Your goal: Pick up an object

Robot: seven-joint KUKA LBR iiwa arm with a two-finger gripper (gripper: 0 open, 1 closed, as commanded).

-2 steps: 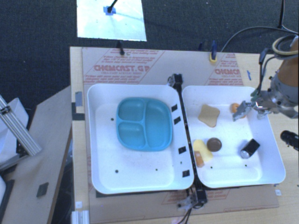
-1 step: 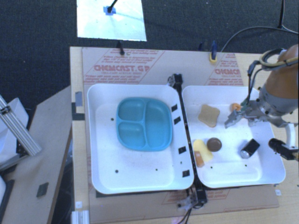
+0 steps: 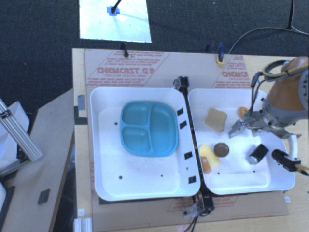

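The gripper [image 3: 237,128] hangs low in the right bin [image 3: 241,180]; whether it is wide or narrow cannot be told. The likeliest object, a tan toast-shaped piece [image 3: 216,119], lies flat just beside it, toward the view's left. It is roughly square and slightly turned, with no clear long axis. A small orange thing [image 3: 243,112] sits near the gripper, toward the bin's far wall.

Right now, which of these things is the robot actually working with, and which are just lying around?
In the job: gripper; right bin; in it, tan slice, brown disc, yellow piece, orange bit, black block.
Lying about, it seems: blue plate in the left bin; white sheet.
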